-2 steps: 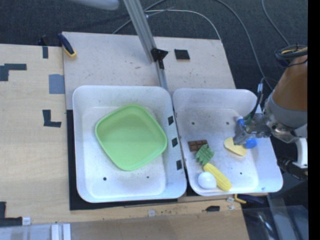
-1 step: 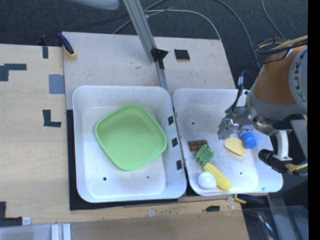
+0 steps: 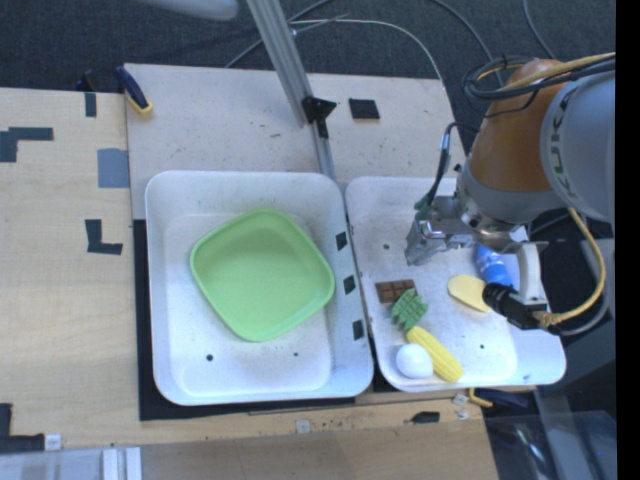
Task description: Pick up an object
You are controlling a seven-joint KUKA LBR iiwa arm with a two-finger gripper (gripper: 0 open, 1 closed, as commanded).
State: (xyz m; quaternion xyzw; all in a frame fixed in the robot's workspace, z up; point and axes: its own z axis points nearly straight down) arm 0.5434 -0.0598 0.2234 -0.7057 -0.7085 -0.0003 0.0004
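- Seen from above, our grey arm with its orange band reaches in from the right of the frame and holds its gripper over the upper half of the right bin, above bare white floor.
- We cannot tell whether the jaws are open or closed; they read as a small metal cluster at this slant, and nothing can be seen between them.
- The candidates for picking sit in the lower half of that bin: a brown chocolate-bar toy, a green ridged piece just below it, a yellow corn cob lying on a diagonal, and a white egg-like ball touching the cob's left side.
- Right of centre lie a pale yellow oval piece and a blue item, partly hidden under the wrist.
- The left bin carries one green square plate, turned on its corner, well apart from the action.
- Both bins rest side by side on the counter, we judge so that one can feed the other.
- We judge the pick not yet made: the gripper hangs near the chocolate piece, up and right of it, and would need to shift down the frame to reach anything.
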